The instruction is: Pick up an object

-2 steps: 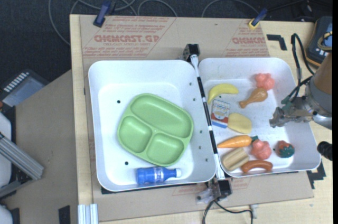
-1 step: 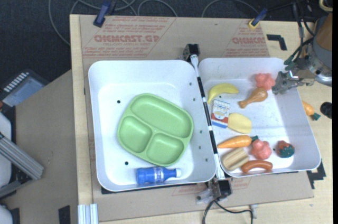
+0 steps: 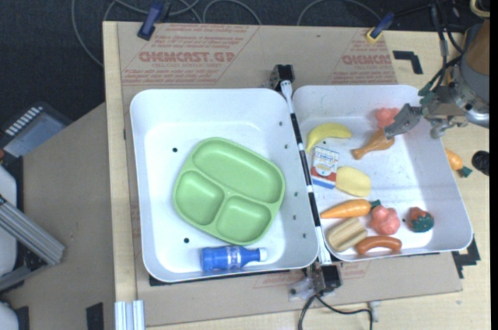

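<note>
toy foods (image 3: 366,208) in right bin (image 3: 447,188)

Light was bright and even, falling from above. The two white bins (image 3: 148,165) glared almost without detail, and shadows under the green tray (image 3: 227,190) were faint and short. The dark floor (image 3: 54,1) stayed dim. Focus was slightly soft throughout, with coarse grain at the edges.

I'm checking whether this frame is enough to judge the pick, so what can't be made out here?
- Grey two-finger tool: blurred and small, so open or shut is unclear.
- Grey arm: cut off by the right edge.
- Small white printed packet: print too small to read.
- Orange toy piece: partly behind the right white bin's rim.
</note>
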Motion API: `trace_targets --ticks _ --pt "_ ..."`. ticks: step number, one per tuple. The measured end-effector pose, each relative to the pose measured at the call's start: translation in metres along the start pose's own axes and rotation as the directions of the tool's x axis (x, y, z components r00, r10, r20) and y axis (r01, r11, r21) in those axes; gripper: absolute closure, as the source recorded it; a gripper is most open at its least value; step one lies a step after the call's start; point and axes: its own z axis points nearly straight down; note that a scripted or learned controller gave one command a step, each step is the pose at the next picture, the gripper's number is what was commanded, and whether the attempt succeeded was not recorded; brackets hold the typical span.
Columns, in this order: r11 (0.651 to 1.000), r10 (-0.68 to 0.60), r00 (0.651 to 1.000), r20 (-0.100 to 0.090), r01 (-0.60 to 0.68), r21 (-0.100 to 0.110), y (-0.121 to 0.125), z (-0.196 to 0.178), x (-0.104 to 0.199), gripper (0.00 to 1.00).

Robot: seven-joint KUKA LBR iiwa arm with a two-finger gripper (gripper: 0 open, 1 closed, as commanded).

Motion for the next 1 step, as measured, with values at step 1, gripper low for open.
trace_targets --ticks 1 --pt "1.000 0.000 1.000 -0.001 0.000 0.001 0.0532 0.1349 0.0086 0.00"
